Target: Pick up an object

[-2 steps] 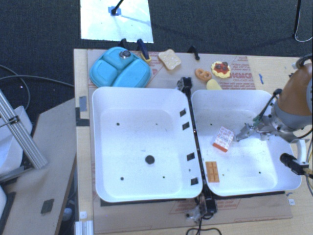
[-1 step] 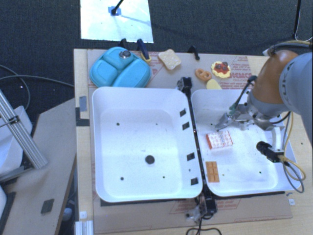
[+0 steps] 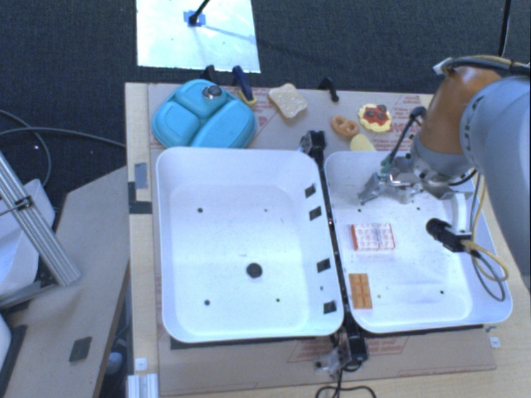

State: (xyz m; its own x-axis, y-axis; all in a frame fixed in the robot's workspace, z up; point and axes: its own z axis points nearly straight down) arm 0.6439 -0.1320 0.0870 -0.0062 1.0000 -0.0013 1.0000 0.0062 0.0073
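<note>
Two shallow white bins are placed side by side on the table [image 3: 141,222], which is covered by a brown cardboard sheet with red print. The left bin [image 3: 191,172] carries a small dark round object [image 3: 254,269] near its middle. In the right bin [image 3: 489,309], a red and white packet [image 3: 372,237] is seen lying flat near the centre, and an orange bar [image 3: 360,290] lies close to the front left wall. Black clips are fixed along the divide between the bins.

The gripper [image 3: 373,191] is seen above the back part of the right bin, well apart from the packet. Its fingers [image 3: 367,193] are spread open, and nothing is held between them.

Behind the bins, a blue divided tray [image 3: 203,118], a toast slice [image 3: 288,101], a pretzel [image 3: 344,126], a small tart with red topping [image 3: 375,117] and a yellow piece [image 3: 362,143] are laid on the cardboard. The floor around the table is dark carpet, and a pale square sheet [image 3: 195,23] is seen on it at the back. A beige surface with a metal rail [image 3: 33,230] stands at the left.
</note>
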